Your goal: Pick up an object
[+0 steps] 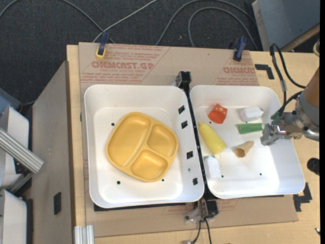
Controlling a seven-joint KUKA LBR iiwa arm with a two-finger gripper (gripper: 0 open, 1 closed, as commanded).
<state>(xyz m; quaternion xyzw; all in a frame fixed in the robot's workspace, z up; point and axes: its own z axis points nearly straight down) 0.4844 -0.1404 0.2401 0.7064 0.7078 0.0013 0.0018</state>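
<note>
In the right bin (269, 179) lie a yellow bottle-shaped toy (212, 139), a red-orange block (217, 113), a white block (251, 113), a green bar (249, 128), a tan cone-like piece (244, 148) and a small white piece (213, 166). My gripper (269, 134) hangs over the right side of this bin, just right of the green bar and above-right of the tan piece. Nothing shows between its fingers.
The left bin (96, 136) holds a yellow divided plate (142, 146). A black divider with clips (190, 136) runs between the bins. Cables trail across the bench's back, and blue clamps (103, 49) pin the cardboard sheet.
</note>
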